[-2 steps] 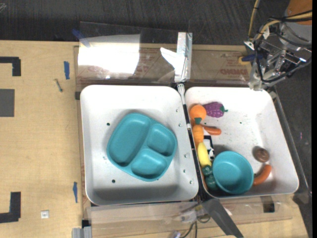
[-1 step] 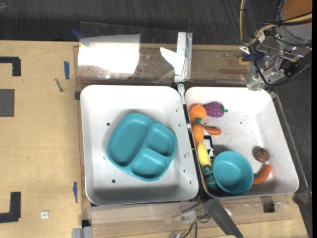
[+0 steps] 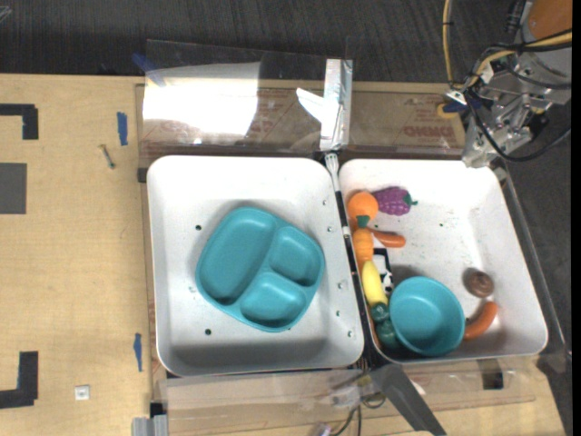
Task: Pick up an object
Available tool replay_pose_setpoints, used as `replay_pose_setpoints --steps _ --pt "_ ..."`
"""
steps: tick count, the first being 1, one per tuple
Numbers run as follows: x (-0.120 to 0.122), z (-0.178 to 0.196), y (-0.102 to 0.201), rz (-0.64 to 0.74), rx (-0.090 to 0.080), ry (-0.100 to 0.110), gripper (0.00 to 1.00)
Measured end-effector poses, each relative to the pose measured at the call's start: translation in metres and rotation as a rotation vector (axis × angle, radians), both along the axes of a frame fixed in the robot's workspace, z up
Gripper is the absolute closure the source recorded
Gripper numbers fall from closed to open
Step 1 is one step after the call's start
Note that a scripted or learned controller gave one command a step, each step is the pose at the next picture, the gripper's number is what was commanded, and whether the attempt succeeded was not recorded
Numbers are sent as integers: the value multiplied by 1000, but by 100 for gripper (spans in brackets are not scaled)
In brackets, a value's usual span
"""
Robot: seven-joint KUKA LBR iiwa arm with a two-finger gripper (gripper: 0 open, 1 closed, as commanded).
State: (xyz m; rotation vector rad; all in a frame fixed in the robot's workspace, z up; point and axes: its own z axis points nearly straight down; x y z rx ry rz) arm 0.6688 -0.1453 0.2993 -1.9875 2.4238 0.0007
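Dark carpet surrounds my pale wooden bench (image 3: 73, 243), which carries two shallow white bins side by side. I read this as the approach step: nothing is lifted yet. My grey two-finger gripper (image 3: 495, 130) hovers just beyond the far right corner of the right bin (image 3: 522, 243), holding nothing; whether it is open I cannot tell. The left bin (image 3: 172, 198) holds a teal divided plastic tray (image 3: 260, 268). In the right bin, a teal plastic bowl (image 3: 425, 313) sits at the near edge, well apart from the gripper. Along the left wall lie a yellow toy banana (image 3: 372, 282) and an orange toy carrot (image 3: 367, 230). Nearest the gripper is a purple toy grape bunch (image 3: 394, 200). Next I judge the arm must swing inward over one item and descend.
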Motion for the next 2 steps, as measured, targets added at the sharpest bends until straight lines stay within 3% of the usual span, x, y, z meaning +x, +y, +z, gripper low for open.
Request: replay_pose_setpoints --steps 1,2 --pt "0 -8 27 -43 1 5 100" --pt "-8 -3 21 101 0 5 100"
